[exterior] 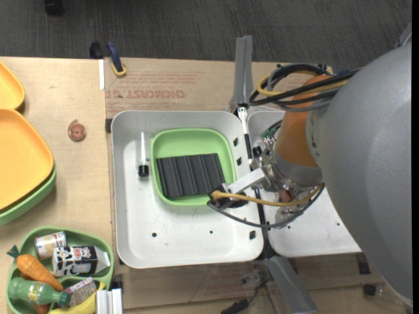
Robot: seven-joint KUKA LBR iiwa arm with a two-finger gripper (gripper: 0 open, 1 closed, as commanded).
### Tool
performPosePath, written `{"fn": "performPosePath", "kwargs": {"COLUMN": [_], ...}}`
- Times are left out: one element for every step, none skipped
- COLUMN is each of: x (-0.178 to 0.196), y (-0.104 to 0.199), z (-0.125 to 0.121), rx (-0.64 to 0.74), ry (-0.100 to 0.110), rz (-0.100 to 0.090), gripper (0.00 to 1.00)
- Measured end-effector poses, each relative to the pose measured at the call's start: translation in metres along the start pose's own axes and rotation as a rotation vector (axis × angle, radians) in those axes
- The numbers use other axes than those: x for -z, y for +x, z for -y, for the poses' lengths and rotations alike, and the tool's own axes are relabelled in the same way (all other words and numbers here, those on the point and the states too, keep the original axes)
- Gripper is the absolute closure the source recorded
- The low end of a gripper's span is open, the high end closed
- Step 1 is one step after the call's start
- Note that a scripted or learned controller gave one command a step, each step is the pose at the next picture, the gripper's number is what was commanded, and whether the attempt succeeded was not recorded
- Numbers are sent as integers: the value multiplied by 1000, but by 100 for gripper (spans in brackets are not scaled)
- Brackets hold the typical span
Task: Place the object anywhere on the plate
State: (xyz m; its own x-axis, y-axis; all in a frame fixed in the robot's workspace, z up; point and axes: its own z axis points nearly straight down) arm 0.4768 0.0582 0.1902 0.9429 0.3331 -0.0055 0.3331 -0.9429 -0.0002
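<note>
Here the dark ribbed slab (190, 174) lies on the green plate (226, 150), long axis left-right.

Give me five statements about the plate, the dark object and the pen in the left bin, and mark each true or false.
1. The dark ribbed object lies on the green plate. True.
2. The green plate sits in the right bin. False: it sits in the left bin.
3. A white pen lies left of the plate. True.
4. The pen rests on the plate. False: it lies on the bin floor.
5. The arm is above the bench's left edge. False: it is between the bins.
</note>
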Motion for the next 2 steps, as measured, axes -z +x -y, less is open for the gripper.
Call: {"fn": "performPosePath", "kwargs": {"x": [8, 8], "y": [0, 0], "z": [-1, -1], "rx": [4, 3], "ry": [-1, 0], "rz": [5, 5], "gripper": [100, 0]}}
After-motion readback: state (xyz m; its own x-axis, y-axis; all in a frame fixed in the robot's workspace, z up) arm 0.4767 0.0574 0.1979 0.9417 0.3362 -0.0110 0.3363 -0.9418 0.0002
